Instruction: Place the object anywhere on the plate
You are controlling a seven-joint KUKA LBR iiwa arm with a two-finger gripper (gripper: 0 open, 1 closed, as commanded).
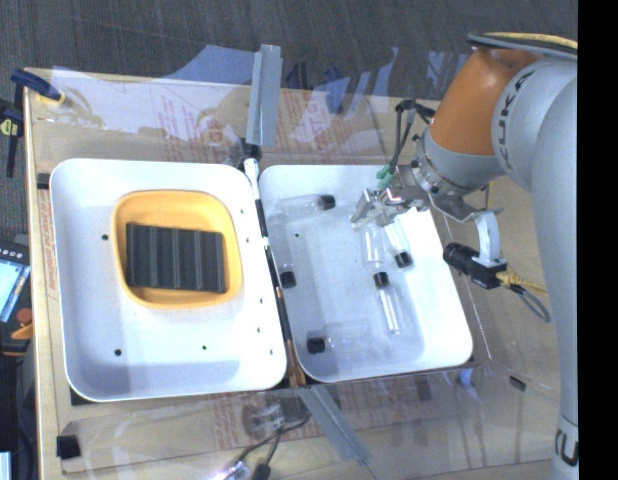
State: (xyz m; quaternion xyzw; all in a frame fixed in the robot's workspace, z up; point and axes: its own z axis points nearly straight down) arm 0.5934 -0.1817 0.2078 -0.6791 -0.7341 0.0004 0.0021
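Camera view: looks down at a slant on a bench (409,423) that carries two shallow white bins side by side.
Left bin (84,348): holds a yellow plate (174,208) with a dark ribbed rectangular insert (177,258) lying in its middle.
Right bin (444,343): holds several clear vials with black caps, scattered and lying on their sides.
Upper vial (307,204): lies near the far rim, cap to the right.
Middle vials: one (375,248) lies just below the tool, another (388,303) lies further toward the near rim with its cap at its upper end; a black cap (403,260) sits just beside them.
Lower vial (334,343): lies near the near left corner, cap to the left.
Arm (509,98): grey with an orange band, reaches in from the right over the far right part of the right bin.
Tool (381,206): sits low over the right bin, just above the middle vials; whether its tips are apart or together cannot be told, and no vial is seen between them.
Task's things: all vials are in the right bin, well apart from the plate.
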